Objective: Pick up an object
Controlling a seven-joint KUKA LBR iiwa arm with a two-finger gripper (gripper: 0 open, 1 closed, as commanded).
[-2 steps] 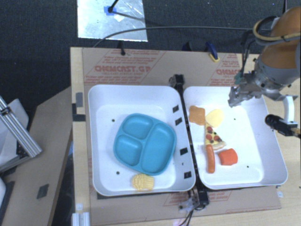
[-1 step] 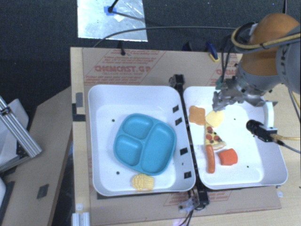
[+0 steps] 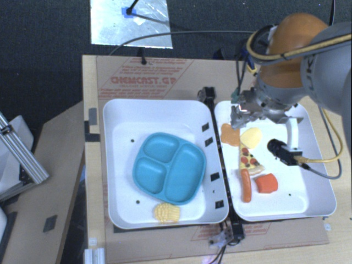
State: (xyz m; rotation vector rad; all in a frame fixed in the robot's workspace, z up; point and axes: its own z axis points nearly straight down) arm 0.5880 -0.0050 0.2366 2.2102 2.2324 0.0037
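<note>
A brown cardboard sheet (image 3: 143, 76) with red lettering is spread over the bench, and two white bins are set on it side by side. The grey arm (image 3: 324, 65) is seen at the upper right of the frame, with its orange band above the wrist, and is bent down over the upper part of the right bin (image 3: 311, 194). The left bin (image 3: 121, 142) takes up the middle of the frame. A crinkled silver foil sheet (image 3: 110, 21) is laid flat at the upper left, beyond the cardboard.

A blue divided plate (image 3: 168, 168) with three compartments is placed in the middle of the left bin. The gripper (image 3: 240, 113) is held low at the upper left corner of the right bin, just above an orange flat toy (image 3: 230, 135); whether the jaws are spread or pressed together cannot be told.

The things to be picked are found in both bins. A yellow corn cob (image 3: 166, 212) is laid at the lower edge of the left bin, just below the plate. In the right bin, a red sausage (image 3: 246, 185) is laid near the lower left, with a red-orange block (image 3: 267, 183) just to its right. A toy pizza slice (image 3: 251, 161) is set above the sausage, and a pale yellow rounded toy (image 3: 252, 137) is seen above that, touching the orange flat toy.
</note>
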